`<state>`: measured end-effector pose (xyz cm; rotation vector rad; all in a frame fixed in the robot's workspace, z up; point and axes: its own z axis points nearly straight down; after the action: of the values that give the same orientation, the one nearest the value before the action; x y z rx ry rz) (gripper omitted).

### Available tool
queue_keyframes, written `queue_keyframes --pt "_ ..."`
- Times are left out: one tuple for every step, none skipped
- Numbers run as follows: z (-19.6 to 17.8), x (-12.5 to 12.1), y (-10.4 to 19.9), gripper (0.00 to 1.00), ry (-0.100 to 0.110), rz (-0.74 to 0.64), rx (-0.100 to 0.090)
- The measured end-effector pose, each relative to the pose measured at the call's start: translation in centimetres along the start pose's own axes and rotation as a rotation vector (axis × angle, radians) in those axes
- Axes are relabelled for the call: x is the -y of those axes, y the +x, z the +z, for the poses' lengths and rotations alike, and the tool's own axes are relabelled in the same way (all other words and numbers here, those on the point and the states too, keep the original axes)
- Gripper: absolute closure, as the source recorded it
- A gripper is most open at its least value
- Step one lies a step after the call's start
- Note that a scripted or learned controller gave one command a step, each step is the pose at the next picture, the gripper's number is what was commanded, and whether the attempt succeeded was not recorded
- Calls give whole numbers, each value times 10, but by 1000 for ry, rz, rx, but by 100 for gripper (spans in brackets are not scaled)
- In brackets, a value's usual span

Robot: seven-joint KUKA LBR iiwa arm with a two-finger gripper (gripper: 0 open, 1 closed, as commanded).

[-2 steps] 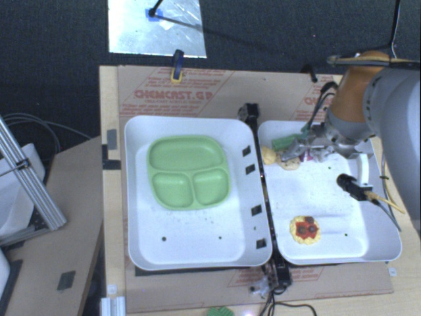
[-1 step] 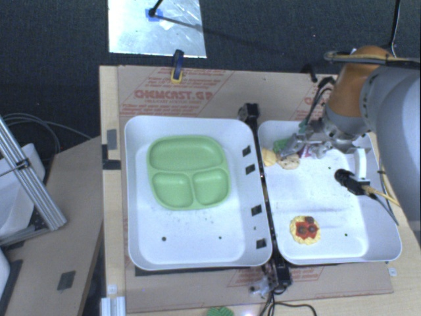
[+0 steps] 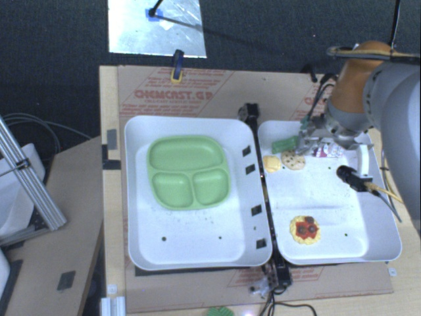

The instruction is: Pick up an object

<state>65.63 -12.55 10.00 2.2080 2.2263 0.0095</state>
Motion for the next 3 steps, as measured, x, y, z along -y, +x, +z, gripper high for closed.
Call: queue_keyframes --pt "1 0 0 0 2 -2 0" --pt "16 -11 -58 0 17 6 -3" --pt "6 -12 -60 0 9 5 2"
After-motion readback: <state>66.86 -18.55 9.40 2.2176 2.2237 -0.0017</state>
